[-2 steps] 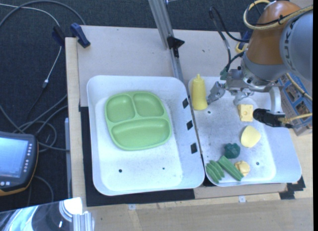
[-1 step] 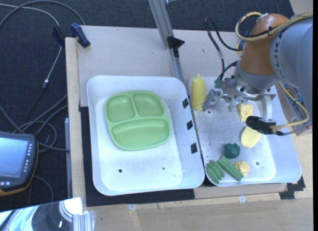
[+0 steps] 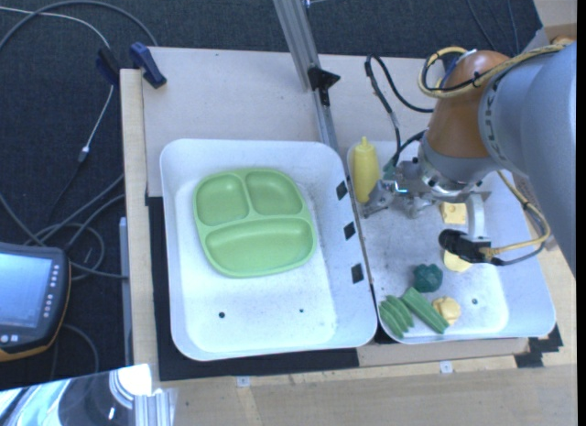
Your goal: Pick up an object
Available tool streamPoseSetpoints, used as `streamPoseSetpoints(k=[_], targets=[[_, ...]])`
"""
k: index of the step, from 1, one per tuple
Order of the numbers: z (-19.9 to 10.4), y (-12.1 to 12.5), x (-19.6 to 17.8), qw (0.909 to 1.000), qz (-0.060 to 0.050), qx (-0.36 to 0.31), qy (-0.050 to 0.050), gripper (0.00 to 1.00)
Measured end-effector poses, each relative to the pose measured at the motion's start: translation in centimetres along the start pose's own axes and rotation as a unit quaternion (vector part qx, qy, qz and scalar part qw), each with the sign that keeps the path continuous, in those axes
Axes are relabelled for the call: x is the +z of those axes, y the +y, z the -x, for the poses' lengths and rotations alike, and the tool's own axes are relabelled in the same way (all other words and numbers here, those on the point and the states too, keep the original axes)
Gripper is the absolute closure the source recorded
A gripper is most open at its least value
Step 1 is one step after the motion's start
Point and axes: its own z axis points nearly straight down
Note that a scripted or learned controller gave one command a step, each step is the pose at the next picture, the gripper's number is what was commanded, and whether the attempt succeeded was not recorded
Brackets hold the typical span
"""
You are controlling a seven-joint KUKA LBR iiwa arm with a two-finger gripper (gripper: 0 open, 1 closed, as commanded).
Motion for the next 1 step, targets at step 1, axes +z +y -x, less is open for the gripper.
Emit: streamPoseSetpoints(k=[1], targets=[[-0.03,0.18,-1.45,1.0,0.003,0.0,0.0,1.0]])
